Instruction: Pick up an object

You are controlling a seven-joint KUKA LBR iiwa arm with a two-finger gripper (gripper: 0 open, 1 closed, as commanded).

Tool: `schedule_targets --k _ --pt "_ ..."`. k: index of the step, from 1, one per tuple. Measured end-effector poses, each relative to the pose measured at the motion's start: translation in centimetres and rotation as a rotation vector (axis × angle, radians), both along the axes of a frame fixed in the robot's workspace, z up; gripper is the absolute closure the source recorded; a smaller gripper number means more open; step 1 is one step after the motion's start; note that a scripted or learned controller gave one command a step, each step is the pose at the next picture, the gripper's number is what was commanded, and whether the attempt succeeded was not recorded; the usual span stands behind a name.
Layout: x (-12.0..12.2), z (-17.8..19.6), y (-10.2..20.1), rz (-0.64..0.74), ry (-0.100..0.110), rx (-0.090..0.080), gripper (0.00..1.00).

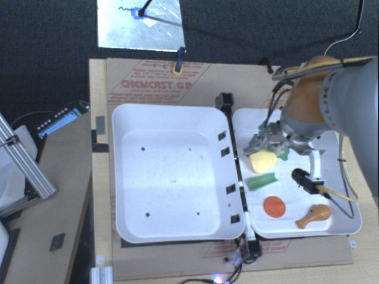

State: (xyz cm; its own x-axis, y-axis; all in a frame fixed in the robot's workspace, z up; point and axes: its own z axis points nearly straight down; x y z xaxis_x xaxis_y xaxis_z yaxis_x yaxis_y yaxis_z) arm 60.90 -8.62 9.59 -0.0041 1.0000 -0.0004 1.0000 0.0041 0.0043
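White bins (172,176) on cardboard-covered bench (157,81)

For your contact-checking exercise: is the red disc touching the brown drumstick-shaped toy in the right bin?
Apart. The camera view shows bare white bin floor between the red disc and the brown drumstick-shaped toy.

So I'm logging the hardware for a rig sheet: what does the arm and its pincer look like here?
The arm is a thick, rounded grey cylinder with an orange band above the wrist. Thin cables run along it, one pale, one black. The pincer is a small grey metal assembly, with a black part and a white bracket nearby.
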Motion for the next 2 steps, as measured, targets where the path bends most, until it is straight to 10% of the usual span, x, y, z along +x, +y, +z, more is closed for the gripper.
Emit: schedule_targets --k 2 --pt "0.5 9.1 4.1 0.005 -0.001 0.002 1.00"
